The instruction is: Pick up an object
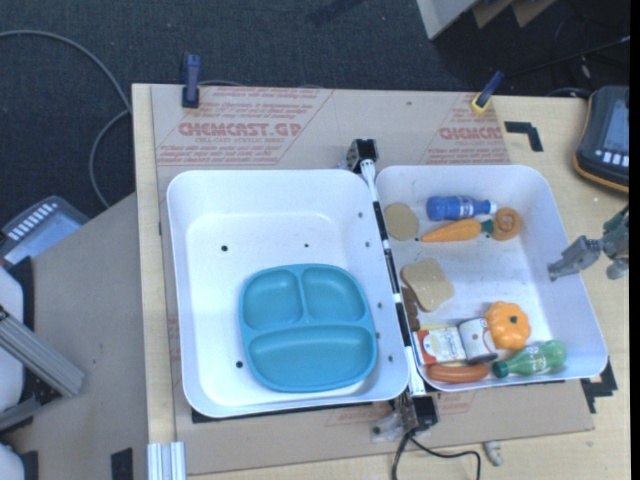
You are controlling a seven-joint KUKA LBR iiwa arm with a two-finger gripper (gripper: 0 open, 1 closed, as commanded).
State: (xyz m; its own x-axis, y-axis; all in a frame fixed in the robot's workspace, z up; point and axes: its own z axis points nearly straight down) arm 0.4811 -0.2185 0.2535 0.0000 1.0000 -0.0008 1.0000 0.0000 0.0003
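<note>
The right bin (545, 203) holds several toy foods. Along its back lie a blue bottle (458, 208), a carrot (452, 232), a brown ring (507, 223) and a tan round piece (401, 221). A bread slice (428, 284) sits near the bin's left wall. At the front are an orange pumpkin (507, 325), a small red and white can (455, 343), a green bottle (530, 359) and a sausage (458, 372). My gripper (577, 258) hangs over the right rim of this bin, apart from all the objects and with nothing seen in it.
The left bin (200, 218) carries a blue divided plate (308, 326) at its front right. A black divider clip (362, 152) sits between the bins at the back. A yellow and black device (608, 138) lies at the far right.
</note>
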